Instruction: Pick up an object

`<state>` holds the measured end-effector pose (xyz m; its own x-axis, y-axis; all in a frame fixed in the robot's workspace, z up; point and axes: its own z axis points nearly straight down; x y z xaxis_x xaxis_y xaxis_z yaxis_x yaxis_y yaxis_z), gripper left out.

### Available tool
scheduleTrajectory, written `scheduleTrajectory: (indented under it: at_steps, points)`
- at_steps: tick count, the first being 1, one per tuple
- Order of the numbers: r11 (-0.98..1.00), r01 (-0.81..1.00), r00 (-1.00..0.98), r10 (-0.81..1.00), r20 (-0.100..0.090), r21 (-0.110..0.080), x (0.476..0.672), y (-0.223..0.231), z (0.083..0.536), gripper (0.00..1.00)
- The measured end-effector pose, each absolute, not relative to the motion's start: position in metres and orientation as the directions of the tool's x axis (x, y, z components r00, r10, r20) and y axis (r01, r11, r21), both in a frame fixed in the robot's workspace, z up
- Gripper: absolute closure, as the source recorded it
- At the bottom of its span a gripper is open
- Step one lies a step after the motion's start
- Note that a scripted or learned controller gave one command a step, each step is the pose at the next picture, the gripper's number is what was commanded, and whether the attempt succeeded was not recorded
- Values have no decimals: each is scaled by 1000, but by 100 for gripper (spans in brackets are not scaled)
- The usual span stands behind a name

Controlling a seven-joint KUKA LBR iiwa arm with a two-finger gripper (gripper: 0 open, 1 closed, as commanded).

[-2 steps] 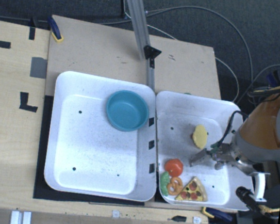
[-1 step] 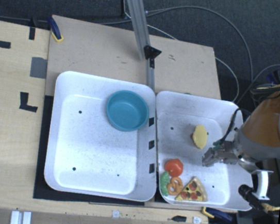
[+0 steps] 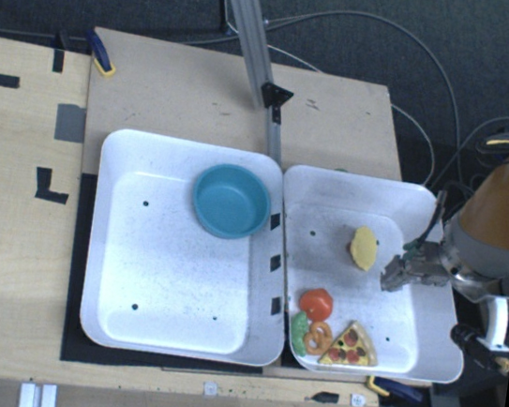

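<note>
In the right bin (image 3: pixel 424 209) lie a yellow lemon-shaped toy (image 3: pixel 363 248), a red tomato (image 3: pixel 316 303), a green piece with an orange pretzel (image 3: pixel 313 335) and a pizza slice (image 3: pixel 350 347). My gripper (image 3: pixel 401 270) hangs low over the right bin's right half, just right of the yellow toy, with nothing seen between its fingers. The orange-banded wrist (image 3: pixel 504 212) stands above it at the right edge. A blue bowl (image 3: pixel 230 200) sits in the left bin (image 3: pixel 124 254) near its back right corner.
A slanted metal pole (image 3: pixel 258 51) crosses the back of the bench and ends at the divide between the bins. Cables (image 3: pixel 417 127) loop behind the right bin. Tan board (image 3: pixel 7 208) lies left of the bins.
</note>
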<state>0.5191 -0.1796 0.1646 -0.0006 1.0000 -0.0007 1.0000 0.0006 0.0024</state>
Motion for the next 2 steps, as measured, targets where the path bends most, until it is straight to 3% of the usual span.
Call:
scheduleTrajectory:
  at_steps: [2]
  points:
    - [1,1000,-1,1000,-1,3,528,-186,267,100]
